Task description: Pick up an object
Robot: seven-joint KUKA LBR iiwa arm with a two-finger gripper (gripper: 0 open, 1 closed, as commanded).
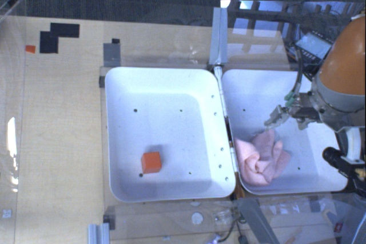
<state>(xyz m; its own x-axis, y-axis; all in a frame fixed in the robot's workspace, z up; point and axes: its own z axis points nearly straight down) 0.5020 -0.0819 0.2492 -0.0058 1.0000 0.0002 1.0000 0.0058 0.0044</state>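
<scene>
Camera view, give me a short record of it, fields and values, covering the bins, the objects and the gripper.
left bin: holds an orange block near its front left
right bin: holds a pink cloth, crumpled, near its front left corner
gripper: over the right bin, just above the pink cloth
arm: grey with an orange band, reaching in from the right

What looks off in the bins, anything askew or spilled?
Nothing spilled or damaged. The crumpled pink cloth lies bunched against the front left corner of the right white bin, by the divider rather than mid-bin. The small orange block sits flat in the left white bin. The claw is above the cloth.
</scene>
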